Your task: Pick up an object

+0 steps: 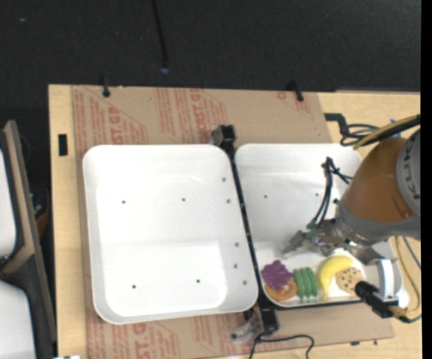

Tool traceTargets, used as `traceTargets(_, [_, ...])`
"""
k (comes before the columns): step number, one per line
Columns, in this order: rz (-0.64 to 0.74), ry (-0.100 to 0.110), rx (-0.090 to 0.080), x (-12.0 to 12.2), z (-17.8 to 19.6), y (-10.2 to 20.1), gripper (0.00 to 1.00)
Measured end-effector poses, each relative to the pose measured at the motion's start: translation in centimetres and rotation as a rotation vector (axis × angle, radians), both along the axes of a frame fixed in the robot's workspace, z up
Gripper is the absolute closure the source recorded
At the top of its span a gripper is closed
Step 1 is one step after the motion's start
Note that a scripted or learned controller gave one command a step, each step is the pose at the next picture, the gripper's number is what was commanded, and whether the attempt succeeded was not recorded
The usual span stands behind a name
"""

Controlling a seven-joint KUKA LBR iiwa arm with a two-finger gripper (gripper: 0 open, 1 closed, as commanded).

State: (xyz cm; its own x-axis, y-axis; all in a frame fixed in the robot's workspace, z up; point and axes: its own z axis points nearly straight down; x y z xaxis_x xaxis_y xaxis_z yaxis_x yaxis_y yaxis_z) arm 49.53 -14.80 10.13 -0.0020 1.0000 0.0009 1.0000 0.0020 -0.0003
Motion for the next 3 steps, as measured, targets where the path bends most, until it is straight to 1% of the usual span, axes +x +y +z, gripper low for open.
traceTargets(1, [-0.005,-0.004,-0.003,-0.6,4.1,-4.0,0.00])
traceTargets(2, [0.002,0.002,0.001,-0.6,-0.2,2.6,0.00])
traceTargets(3, [-0.004,-0.004,-0.003,-0.5,3.8,-0.5,0.00])
